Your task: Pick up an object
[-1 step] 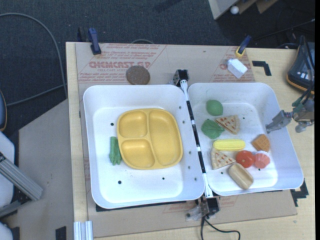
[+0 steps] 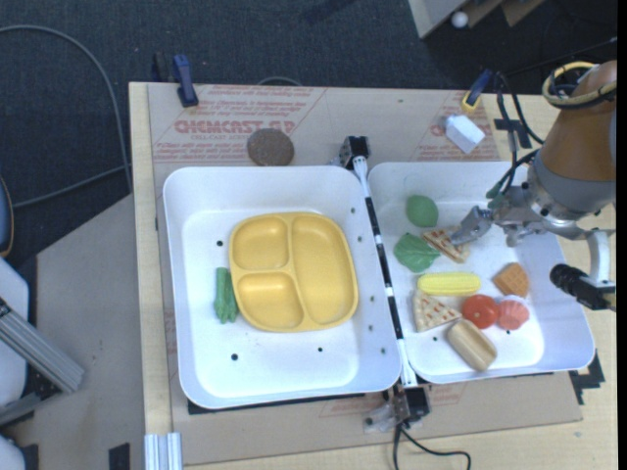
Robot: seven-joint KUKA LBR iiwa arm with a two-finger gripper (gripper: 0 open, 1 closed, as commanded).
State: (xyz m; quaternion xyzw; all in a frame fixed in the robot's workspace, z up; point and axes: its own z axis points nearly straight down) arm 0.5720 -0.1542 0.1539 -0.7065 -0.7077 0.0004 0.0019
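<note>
Pizza slice (image 2: 445, 244) is the toy piece lying nearest the gripper (image 2: 476, 225), so treat it as your likely pick; it rests flat on the floor of the right bin (image 2: 568, 352), between the green ball (image 2: 422, 210) and the lettuce leaf (image 2: 415, 254) on one side and the fingertips on the other. You can see the gripper close above its right end, but the grey fingers blur together from this angle, so you cannot tell whether they are parted or closed, and nothing shows between them. Judge the slice as light, stiff plastic, thin and low, which will tend to slide or tip rather than lift. Take it across its narrow width near the crust end, fingers reaching right down to the bin floor, and keep clear of the corn cob (image 2: 449, 283) just below
</note>
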